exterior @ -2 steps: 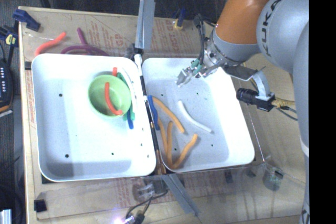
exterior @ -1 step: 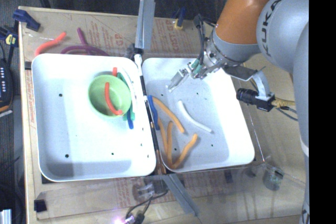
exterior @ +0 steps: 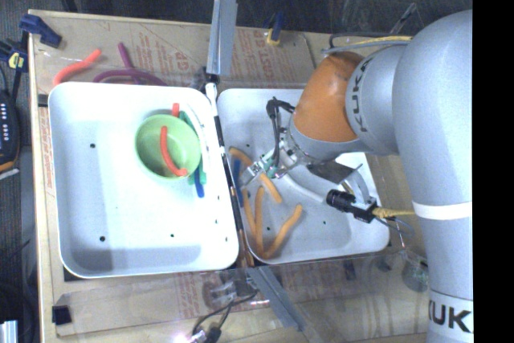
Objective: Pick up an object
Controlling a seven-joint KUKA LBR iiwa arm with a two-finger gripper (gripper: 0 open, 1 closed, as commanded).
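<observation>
Basically, gripper [exterior: 267, 167] is down in the right bin [exterior: 365, 235], w/ a short orange bendy strip [exterior: 271, 189] just beside it on the view's lower side, long axis approx. diagonal. A longer orange strip [exterior: 281, 230] lies further down. Jaw state: can't tell.

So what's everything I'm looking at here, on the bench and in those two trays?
left bin: one, white, left half of the bench
right bin: one, white, right beside it
bowl: one, green, in the left bin
red stick: one, red, lying in the bowl
blue stick: one, blue, at the bowl's lower right
curved pieces: several, orange, in the right bin
orange stick: one, orange, on the bench beyond the left bin
purple tube: one, purple, next to it
arm: one, grey with an orange band, over the right bin
gripper: one, metal, down among the curved pieces
</observation>
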